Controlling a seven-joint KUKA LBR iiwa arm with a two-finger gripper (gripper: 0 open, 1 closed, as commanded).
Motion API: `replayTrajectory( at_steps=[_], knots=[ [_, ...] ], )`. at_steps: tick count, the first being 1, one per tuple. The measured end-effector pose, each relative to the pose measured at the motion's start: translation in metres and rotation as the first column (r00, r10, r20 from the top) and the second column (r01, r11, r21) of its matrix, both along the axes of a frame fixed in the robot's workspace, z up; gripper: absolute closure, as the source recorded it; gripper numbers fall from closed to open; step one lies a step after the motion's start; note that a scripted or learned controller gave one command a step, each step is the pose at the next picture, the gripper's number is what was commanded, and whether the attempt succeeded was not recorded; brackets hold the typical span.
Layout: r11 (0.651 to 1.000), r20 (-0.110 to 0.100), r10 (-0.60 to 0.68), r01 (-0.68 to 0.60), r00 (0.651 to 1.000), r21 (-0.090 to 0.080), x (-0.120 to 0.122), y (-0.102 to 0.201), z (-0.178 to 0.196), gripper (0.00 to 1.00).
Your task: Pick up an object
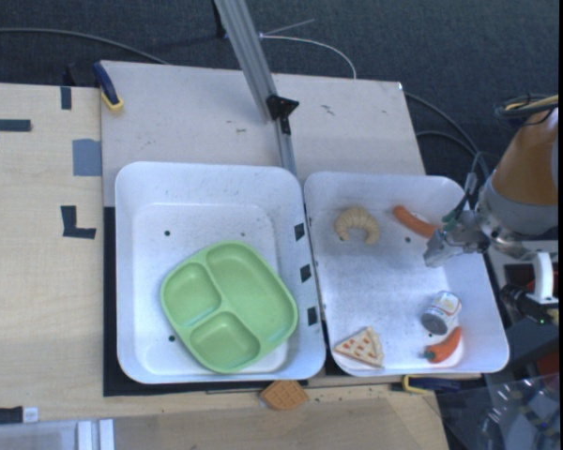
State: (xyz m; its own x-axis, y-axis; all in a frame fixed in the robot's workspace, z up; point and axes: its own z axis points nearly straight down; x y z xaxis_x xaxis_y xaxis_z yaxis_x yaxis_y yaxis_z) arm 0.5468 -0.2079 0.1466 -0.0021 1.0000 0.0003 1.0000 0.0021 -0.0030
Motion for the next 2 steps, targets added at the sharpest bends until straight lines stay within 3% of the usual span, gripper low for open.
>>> replayTrajectory(
  at_steps=[1,2],
  knots=[
    [1.000,0.005,0.000,0.000,1.000,-0.001,-0.0019,0.0061,0.0442,1.00],
    [1.000,0.003,0.000,0.000,1.000,-0.001,-0.0014,0.0067,0.0534,1.00]
  ],
)
